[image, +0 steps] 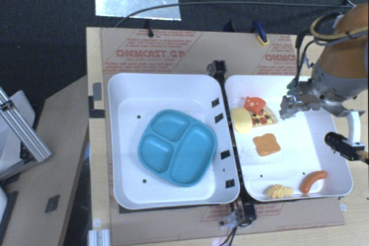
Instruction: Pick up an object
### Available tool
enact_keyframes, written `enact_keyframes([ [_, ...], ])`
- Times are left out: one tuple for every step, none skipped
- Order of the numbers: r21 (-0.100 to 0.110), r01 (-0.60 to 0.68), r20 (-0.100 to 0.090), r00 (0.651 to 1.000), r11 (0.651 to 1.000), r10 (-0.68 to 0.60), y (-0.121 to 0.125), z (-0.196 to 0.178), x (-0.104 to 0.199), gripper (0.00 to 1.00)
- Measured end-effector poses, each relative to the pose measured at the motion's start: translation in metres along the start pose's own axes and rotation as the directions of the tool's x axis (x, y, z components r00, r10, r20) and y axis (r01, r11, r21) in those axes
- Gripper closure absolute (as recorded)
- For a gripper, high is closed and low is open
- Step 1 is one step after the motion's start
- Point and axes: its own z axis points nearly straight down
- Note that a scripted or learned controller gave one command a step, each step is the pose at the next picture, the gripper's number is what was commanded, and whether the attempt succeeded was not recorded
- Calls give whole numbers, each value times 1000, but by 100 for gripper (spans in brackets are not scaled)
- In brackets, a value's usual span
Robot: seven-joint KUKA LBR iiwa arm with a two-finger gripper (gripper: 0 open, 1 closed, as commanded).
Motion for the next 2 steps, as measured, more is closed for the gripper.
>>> enact_keyframes([
  [-2, 2, -1, 1000, 1000, -2, -1, -9, 55, 100],
  [0, 0, 0, 1000, 1000, 0, -7, 0, 98, 100],
])
